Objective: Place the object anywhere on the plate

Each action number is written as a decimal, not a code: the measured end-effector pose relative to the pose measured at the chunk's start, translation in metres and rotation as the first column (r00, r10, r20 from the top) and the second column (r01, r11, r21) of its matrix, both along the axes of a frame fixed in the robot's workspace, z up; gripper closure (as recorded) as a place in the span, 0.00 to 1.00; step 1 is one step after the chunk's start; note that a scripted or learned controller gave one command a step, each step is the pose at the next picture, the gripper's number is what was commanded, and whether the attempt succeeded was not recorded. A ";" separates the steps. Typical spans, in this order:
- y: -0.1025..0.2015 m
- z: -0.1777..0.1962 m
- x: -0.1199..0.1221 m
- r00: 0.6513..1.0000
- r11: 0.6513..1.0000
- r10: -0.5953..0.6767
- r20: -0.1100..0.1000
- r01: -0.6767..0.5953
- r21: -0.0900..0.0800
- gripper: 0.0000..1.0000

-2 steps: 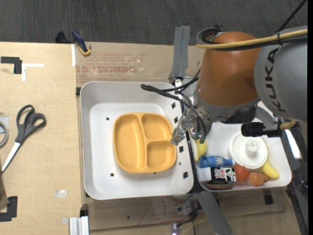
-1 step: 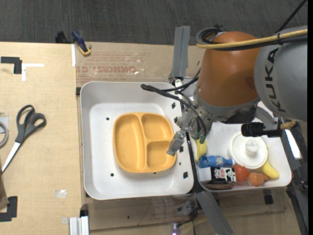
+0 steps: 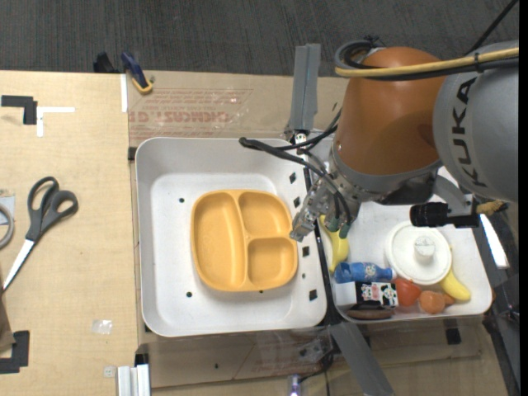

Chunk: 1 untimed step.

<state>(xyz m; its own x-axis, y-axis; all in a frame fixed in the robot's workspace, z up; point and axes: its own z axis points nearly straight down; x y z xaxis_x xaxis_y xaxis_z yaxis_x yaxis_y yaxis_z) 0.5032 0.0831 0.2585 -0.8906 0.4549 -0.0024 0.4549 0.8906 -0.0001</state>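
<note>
We see the gripper [image 3: 318, 215] over the wall between the bins, with a banana [image 3: 337, 246] just below it. We cannot tell its grip. The plate [image 3: 244, 239] sits left; a weak pinch could drop the fruit short.

One fixed camera above the tabletop [image 3: 66, 122], looking down at a slant.
It stands far enough to take in both bins: the gripper [image 3: 318, 221] sits near mid-frame, the arm [image 3: 412, 114] looms large and close on its right.
</note>
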 end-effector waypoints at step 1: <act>0.000 0.000 0.000 1.000 1.000 -0.001 0.000 0.001 0.000 0.00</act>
